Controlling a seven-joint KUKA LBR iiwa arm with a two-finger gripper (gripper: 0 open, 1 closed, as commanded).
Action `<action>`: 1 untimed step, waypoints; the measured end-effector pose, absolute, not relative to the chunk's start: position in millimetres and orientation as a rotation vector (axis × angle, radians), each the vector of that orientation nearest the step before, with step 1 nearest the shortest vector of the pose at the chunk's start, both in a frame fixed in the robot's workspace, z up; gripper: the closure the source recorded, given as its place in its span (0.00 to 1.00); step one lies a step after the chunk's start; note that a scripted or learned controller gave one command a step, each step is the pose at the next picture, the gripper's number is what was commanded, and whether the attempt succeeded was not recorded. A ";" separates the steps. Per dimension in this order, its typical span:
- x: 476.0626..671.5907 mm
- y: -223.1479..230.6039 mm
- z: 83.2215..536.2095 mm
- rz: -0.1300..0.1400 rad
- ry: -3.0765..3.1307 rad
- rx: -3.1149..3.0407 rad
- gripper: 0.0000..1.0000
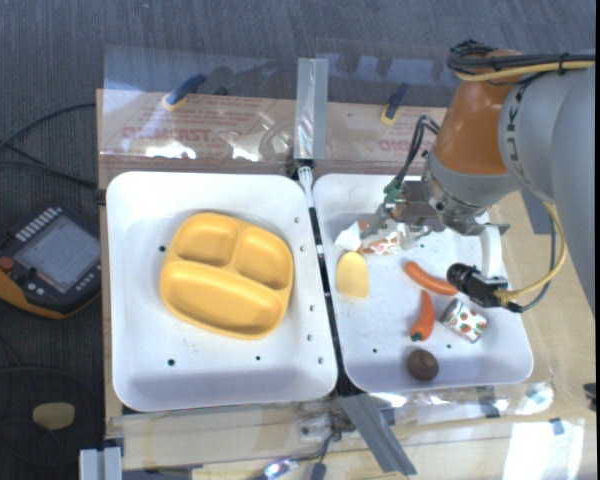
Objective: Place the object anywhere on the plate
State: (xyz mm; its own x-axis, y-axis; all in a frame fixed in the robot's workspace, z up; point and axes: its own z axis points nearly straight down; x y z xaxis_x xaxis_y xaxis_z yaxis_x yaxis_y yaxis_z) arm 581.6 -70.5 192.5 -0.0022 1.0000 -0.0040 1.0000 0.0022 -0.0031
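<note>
hand (395,226) low in right bin (500,363), over a small red-white item (380,245); finger state cannot be told. yellow plate (226,273) sits in left bin (140,368).

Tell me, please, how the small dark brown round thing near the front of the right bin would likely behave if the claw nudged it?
The brown round object looks nearly ball-shaped, so it would probably roll rather than slide. It lies alone on the smooth right bin floor, so little would stop it before the wall. It seems small, likely light.

Yellow 3-compartment plate (226,274) lies flat in the left bin (130,368).
</note>
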 end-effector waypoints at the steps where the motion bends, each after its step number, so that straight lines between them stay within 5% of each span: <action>1: 557.4 -4.0 182.6 -0.006 2.226 2.220 1.00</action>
